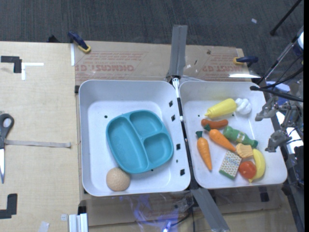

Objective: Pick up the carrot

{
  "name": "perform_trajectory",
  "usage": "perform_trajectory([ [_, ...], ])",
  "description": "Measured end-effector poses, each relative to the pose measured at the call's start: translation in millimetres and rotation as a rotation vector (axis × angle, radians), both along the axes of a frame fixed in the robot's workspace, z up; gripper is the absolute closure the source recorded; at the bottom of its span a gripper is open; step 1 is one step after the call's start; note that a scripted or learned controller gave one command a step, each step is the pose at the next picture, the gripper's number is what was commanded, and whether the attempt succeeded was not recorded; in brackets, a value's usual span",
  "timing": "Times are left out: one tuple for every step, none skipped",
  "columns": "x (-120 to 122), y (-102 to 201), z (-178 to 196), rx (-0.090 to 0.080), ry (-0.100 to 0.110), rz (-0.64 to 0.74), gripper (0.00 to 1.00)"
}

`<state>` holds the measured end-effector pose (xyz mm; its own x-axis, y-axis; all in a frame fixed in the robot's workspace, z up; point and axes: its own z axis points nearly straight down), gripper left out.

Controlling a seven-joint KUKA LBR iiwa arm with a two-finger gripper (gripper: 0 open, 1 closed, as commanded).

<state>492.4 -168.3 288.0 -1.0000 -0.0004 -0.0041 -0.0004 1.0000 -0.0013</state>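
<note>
Far left on bench (pixel 38 178): scissors (pixel 4 139) at the edge, black tape marks. Left bin (pixel 91 95): blue 3-compartment tray (pixel 140 140) mid-bin, tilted; tan ball (pixel 118 179) just off tray's 7 o'clock corner, near bin's front wall. Right bin (pixel 193 100) w/ all the toy food. Two carrots here: carrot (pixel 204 151) at bin's 8 o'clock, upright-ish, green top toward 12, tip toward 5; second carrot (pixel 222 140) just to its right, slanted, tip toward 4. Red sausage (pixel 215 123) at 12 of both, near their tops. Yellow mustard bottle (pixel 221 108) above that, white cap-like piece (pixel 243 106) at its 3 o'clock. Green bottle (pixel 239 136) touching second carrot's right side. Cracker w/ green spots (pixel 230 165) at 5 of carrots, bread piece (pixel 244 151), tomato (pixel 247 169), banana (pixel 260 164) crowded at bin's 4 o'clock corner. Left carrot free on its left side. Gripper (pixel 274 129) at bin's 3 o'clock rim, well apart from carrots, above the banana; nothing seen in it; how wide the claw stands, can't tell.
</note>
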Motion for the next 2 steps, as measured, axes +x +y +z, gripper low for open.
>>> perform_trajectory([
  [-6.1, 40.0, -90.6, 0.001, 0.000, -0.117, 0.00],
  [16.5, 76.0, -172.2, 0.002, 0.002, -0.470, 0.00],
])
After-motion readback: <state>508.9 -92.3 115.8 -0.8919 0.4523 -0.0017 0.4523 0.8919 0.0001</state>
